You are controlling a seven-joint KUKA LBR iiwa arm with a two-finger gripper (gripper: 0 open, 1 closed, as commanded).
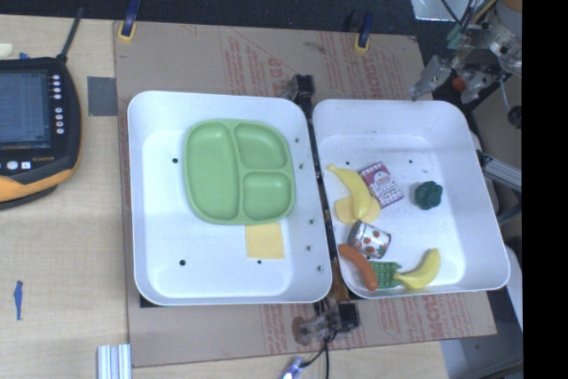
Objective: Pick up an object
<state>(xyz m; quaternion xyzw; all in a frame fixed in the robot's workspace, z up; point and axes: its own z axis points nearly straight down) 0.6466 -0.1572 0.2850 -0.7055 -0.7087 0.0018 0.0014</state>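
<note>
Bananas [352,192] lie among toys in right bin [461,133].

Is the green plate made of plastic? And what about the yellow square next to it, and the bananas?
The green plate looks like plastic: one even colour, smooth, moulded into three sections with rounded rims. The yellow square is flat and thin with a dull surface, perhaps plastic or foam toy cheese; the picture leaves that open. The bananas look like toy plastic too: evenly yellow and smooth.
</note>
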